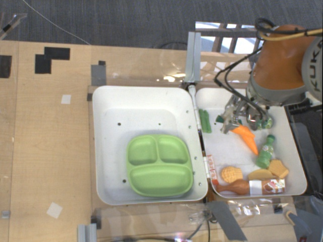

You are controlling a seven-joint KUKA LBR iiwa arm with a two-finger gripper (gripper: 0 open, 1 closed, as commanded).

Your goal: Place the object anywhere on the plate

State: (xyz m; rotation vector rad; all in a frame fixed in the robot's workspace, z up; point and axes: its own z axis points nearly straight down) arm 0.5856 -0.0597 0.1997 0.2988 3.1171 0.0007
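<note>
A light green divided plate [159,165] lies in the front half of the left bin [108,110]. My gripper [229,125] hangs over the right bin [214,99], at the upper left end of an orange carrot [247,139] that lies slanted on the bin floor. The gripper's tip touches or nearly touches that end; the wrist body and cables hide the contact. The carrot looks to be resting in the bin, not lifted. The plate holds nothing.
The right bin also holds a green stick [204,121] along its left wall, a green bottle [265,153], a round waffle [231,174], a tan wedge [278,168], a yellowish piece [260,175] and a labelled brown bottle [250,187] at the front. A ridge separates the two bins.
</note>
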